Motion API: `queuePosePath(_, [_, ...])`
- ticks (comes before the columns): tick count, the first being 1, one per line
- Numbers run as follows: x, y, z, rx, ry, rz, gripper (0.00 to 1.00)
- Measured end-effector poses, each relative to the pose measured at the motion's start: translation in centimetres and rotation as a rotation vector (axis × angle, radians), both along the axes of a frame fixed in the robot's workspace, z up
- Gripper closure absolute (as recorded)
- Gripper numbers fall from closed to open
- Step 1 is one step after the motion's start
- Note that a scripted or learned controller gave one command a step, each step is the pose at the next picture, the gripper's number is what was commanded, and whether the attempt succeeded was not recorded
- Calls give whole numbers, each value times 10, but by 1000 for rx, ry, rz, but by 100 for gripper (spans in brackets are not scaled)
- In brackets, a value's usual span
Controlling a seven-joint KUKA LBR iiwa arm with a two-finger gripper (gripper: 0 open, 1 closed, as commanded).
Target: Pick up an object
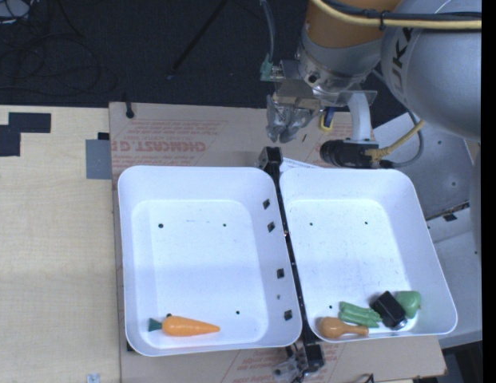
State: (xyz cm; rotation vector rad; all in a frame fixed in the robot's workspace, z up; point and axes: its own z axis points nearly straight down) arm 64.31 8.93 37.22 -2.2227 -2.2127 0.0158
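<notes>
Orange carrot (190, 325) — green-capped, lying flat

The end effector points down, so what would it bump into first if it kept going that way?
Probably the far rim where the two bins meet, just below the end effector. Depth is hard to judge, so it might land on the cardboard instead.

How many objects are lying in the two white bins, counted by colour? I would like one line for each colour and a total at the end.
Orange: 2, the carrot in the left bin and an orange pear-shaped piece in the right bin
Green: 2, a long green piece and a rounded green piece
Black: 1, a black block
Total: 5
</notes>
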Motion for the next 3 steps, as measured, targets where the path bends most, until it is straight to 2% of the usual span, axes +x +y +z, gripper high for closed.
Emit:
queuePosePath(1, [1, 66, 31, 5, -10, 10, 100])
queuePosePath(2, [1, -14, 100, 1, -14, -1, 100])
queuePosePath(3, [1, 32, 170, 5, -15, 9, 100])
